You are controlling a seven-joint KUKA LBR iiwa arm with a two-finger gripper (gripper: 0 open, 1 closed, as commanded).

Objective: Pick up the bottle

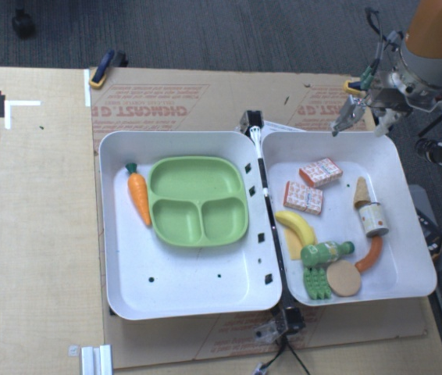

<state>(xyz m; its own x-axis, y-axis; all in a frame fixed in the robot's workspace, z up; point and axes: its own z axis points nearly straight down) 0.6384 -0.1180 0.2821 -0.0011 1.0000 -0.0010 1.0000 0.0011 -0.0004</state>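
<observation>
Broadly, top-down, biggest first.
Floor: dark grey carpet beyond the desk's far edge and on the right.
Desk [26,233]: pale wood top; black tape corners and a white tape mark at left.
Cardboard sheet [174,104]: brown, lies under both bins; red print reads mirrored and upside down, not legible.
Left bin [119,287]: white, shallow; holds a green divided plate [199,201] with a toy carrot [139,195] just beside its left edge.
Right bin [408,233]: white, clipped to the left one along the middle seam.
Arm [440,22]: grey with orange band, at the upper right corner.
Pincer [346,119]: above the right bin's far rim, well apart from the contents; fingers look close together, but cannot tell whether released or clenched.
Bottle [326,251]: green, lying on its side in the right bin's near part, between a banana [297,226] and a tan disc [344,280].
Two small boxes [311,186]: red-and-white patterned, print too small to read.
</observation>
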